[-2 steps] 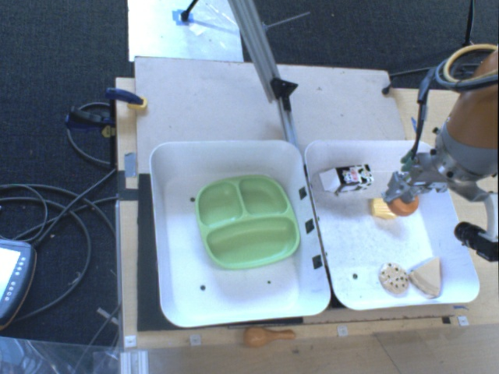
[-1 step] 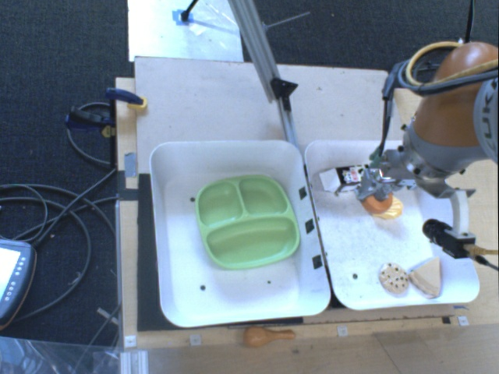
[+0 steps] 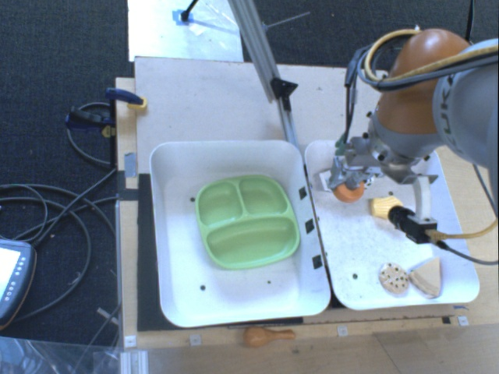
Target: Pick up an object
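You see the gripper [image 3: 348, 179] at right centre, directly over an orange object [image 3: 349, 192]; its upper part is hidden, and jaw state is unreadable.

Bright, even overhead light, slightly soft focus.
We see the 2 white bins [image 3: 234, 232] nearly washed out, with mild glare on the green plate [image 3: 248, 221] inside the left one; shadows beside that plate are faint and short, and the dark floor beyond the bins goes grainy.
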### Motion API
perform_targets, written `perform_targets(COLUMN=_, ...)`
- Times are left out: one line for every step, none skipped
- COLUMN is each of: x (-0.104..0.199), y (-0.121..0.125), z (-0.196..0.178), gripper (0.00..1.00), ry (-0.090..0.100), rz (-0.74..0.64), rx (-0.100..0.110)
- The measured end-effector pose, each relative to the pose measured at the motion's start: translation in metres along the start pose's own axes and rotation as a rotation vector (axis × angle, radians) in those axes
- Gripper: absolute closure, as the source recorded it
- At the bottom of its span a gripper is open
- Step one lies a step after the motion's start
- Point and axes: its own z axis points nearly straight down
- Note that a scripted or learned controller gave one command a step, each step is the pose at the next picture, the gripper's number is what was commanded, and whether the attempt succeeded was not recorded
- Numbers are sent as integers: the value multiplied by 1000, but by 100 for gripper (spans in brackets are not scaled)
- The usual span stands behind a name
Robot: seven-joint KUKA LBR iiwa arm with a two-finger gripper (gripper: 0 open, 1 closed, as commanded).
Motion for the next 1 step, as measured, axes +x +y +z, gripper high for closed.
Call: perform_targets(x=44, y=14, z=6, gripper=100, ry=0, rz=1, rx=1)
